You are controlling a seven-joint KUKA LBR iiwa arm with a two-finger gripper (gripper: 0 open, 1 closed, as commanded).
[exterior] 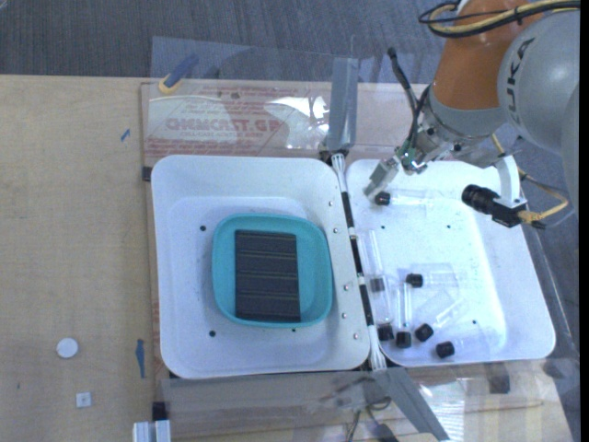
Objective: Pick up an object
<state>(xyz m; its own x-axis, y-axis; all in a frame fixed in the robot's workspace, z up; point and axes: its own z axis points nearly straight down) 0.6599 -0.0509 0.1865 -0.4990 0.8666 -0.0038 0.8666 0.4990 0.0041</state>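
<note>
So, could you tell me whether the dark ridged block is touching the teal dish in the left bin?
Touching. The camera view shows the dark ridged block lying flat inside the teal dish, resting on its floor, with teal rim visible all around it.

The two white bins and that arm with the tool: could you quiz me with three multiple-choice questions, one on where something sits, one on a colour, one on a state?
1. Where does the dark ribbed block lie?
A. In the teal tray in the left bin
B. Among the clear pieces in the right bin
C. On the wooden bench beside the bins

2. What colour is the band above the arm's wrist?
A. Blue
B. Orange
C. Green

3. Where is the tool now?
A. Over the teal tray
B. Out over the bare bench on the left
C. Over the far left corner of the right bin

Answers: 1 A, the block rests inside the tray. 2 B, the band is plainly orange. 3 C, the tool hangs by that corner, near a small black-capped piece.
</note>
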